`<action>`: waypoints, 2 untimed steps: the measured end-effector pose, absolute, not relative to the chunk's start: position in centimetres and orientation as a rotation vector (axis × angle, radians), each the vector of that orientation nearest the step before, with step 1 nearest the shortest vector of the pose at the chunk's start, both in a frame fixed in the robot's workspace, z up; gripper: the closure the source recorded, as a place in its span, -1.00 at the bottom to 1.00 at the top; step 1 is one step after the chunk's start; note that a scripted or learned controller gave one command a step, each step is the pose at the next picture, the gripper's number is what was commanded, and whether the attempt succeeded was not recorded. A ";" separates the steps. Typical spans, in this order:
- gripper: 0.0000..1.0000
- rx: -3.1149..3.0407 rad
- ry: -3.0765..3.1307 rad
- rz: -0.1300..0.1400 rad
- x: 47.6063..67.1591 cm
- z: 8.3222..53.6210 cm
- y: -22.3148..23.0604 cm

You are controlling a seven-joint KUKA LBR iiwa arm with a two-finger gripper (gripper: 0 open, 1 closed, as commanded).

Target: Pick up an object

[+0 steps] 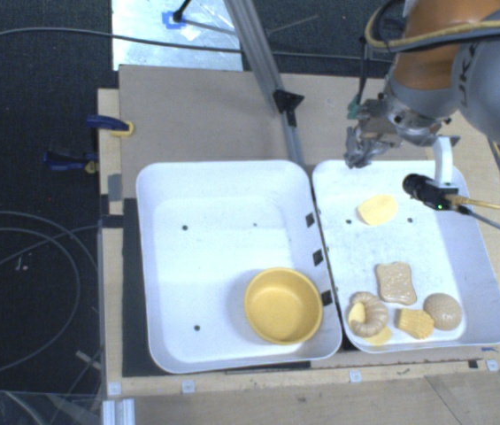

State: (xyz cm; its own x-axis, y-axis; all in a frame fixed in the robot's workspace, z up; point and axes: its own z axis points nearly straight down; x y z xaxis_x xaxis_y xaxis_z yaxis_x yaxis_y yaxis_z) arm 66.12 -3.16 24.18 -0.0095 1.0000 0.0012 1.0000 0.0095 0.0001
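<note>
Left bin [223, 193]: we log one yellow bowl [283, 305], near right corner. Right bin [480, 273]: pale yellow chip [378, 210] mid-far; cracker [396, 282] and three small food pieces along the near edge. Pincer [357, 158]: above the far rim; its spread we cannot tell, nothing seen held. Step: approach. Next: descend onto a chosen piece.
</note>
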 end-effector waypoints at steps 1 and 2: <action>1.00 -2.210 -2.232 -0.001 63.5 24.0 1.4; 1.00 -2.208 -2.233 -0.003 61.7 24.5 7.1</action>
